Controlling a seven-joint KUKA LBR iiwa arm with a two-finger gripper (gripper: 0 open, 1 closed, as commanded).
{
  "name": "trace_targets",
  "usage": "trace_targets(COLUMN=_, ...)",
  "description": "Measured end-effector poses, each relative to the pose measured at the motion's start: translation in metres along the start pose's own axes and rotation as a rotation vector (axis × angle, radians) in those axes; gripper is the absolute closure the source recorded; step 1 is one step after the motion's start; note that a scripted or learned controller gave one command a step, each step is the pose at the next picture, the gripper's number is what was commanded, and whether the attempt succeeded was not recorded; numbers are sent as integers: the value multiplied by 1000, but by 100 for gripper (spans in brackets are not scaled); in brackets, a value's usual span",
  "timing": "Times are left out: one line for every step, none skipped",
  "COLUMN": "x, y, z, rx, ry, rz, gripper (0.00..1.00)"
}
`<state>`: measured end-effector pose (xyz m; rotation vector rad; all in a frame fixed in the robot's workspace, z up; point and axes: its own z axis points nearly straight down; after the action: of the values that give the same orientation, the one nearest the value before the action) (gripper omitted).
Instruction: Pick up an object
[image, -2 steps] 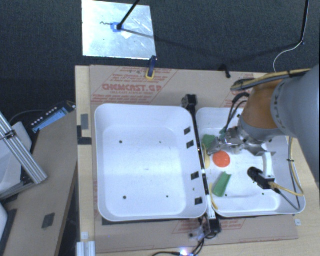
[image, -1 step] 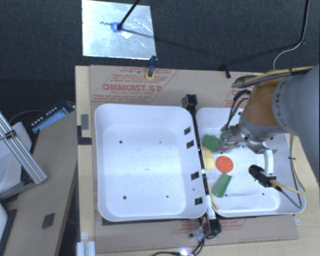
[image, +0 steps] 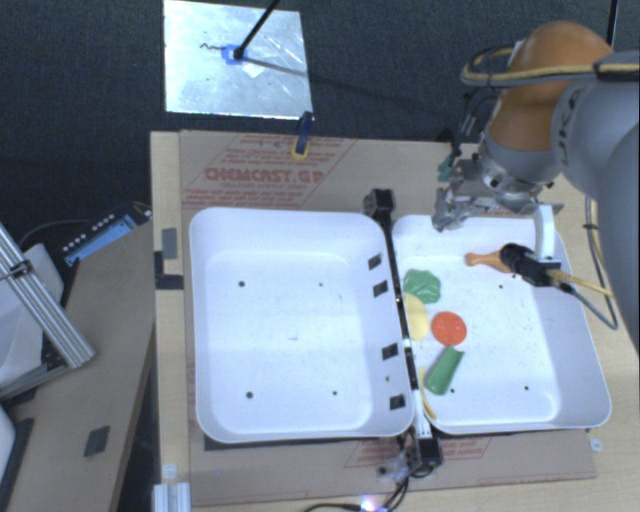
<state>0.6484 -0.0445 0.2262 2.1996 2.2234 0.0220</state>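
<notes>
The grey arm (image: 600, 120) reaches in from the upper right, bent downward at the wrist, with its orange band (image: 545, 85) sitting just above the metal wrist section. The gripper (image: 452, 215) hangs at the arm's lower left end, pointing down and slightly leftward, with nothing visibly held in it.

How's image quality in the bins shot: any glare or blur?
Camera view: both white bins are bright and near blown out; right bin, left bin. The foil sheet up top gives patchy glare. The gripper is soft and small. Toys throw faint shadows.
</notes>
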Motion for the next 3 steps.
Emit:
trace_targets(x=38, y=-26, z=-146, rx=1, ry=2, rz=1, gripper=100)
trace_targets(x=55, y=-72, z=-283, rx=1, ry=2, rz=3, gripper=100)
trace_targets(x=141, y=-101, z=-246, rx=21, ry=2, rz=-2, gripper=100)
